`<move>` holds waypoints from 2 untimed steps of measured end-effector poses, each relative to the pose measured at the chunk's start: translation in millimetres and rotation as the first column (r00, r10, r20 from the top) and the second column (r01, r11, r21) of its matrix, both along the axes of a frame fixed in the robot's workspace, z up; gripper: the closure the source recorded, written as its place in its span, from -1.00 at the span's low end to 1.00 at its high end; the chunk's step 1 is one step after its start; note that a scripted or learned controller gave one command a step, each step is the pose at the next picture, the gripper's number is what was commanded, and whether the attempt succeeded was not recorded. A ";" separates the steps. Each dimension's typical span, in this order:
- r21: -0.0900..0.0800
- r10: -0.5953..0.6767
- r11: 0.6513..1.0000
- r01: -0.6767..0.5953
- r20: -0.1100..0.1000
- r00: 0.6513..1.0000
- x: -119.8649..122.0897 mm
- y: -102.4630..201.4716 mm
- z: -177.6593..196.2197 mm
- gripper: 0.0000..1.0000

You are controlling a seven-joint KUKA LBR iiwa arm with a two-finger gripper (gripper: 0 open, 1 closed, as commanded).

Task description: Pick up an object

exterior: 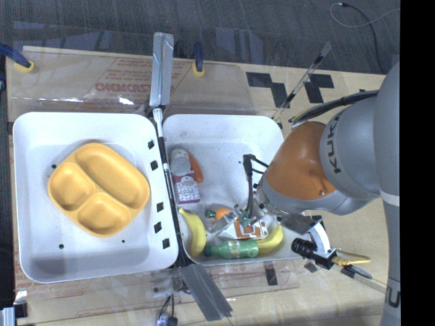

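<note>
My gripper [247, 214] reaches down into the right bin [224, 131], low over a cluster of objects at the bin's front. Directly beneath it lies a small orange-and-white packet [252, 230]. A green bottle [231, 250] lies on its side along the front wall. A yellow banana [194, 231] curves at the bottle's left end, and a second yellow banana [276, 239] lies at its right end. A small orange-and-green piece [213, 214] sits just left of the gripper. Farther back left lie a silver can with a red label [183, 177] and an orange carrot [196, 169].
The left bin [34, 250] holds a yellow divided plate [99, 188]. The grey arm with its orange band [302, 168] covers the right bin's right side. The back of the right bin is bare white floor.
</note>
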State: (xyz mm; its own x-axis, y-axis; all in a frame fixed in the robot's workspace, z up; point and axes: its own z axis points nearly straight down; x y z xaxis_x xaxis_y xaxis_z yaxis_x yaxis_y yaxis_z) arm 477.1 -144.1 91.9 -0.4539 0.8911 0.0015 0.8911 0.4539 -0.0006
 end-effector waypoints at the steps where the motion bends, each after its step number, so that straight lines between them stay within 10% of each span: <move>1: -0.001 -0.051 0.999 0.051 0.001 0.999 -0.4 -5.3 -0.1 -1.00; 2: -0.002 -0.046 0.999 0.046 0.002 0.999 0.5 -5.5 9.9 1.00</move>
